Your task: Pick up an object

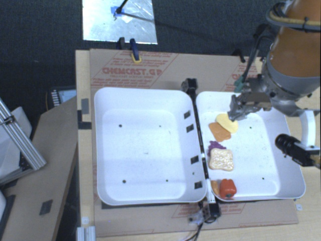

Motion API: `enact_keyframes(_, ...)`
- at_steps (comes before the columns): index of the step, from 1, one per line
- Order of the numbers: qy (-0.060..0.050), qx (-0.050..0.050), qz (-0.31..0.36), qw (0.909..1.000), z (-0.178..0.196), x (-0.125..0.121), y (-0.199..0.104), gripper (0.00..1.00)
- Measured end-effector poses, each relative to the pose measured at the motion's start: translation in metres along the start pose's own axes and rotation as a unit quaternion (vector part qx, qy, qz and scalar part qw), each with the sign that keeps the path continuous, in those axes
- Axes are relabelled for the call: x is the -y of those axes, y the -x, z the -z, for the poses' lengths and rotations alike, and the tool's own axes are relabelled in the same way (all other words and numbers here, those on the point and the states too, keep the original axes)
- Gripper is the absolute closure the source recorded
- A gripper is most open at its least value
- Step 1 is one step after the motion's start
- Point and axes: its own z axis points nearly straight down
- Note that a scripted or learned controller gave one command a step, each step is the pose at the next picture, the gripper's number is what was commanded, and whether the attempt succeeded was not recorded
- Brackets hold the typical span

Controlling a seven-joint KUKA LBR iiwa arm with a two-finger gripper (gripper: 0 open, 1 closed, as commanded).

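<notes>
My gripper (237, 113) low over the right shallow white plastic bin (266, 179), at the pale yellow flat oval piece (227, 123).

My fingertips sit right at that yellow piece's upper edge, maybe touching; can't tell how far apart they are or whether anything's held betw. them. Taking the yellow piece as landmark: flat orange slab (218, 132) just below-left, partly under it; small purple bit (216, 146) further below; beige speckled square cracker-like piece (221, 160) below that, touching the purple; red-orange pepper-shaped toy (227, 188) lowest, near bin's front-left corner. Left white bin (145, 144) lies beside, across the black divider clips (193, 129).
</notes>
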Motion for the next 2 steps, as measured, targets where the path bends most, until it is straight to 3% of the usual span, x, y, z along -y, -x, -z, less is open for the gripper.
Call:
enact_keyframes(1,-0.004,0.000,0.001,1.0000,0.021,0.000,-0.059,1.00)
enact_keyframes(2,-0.002,-0.001,0.001,1.0000,0.086,-0.001,-0.113,1.00)
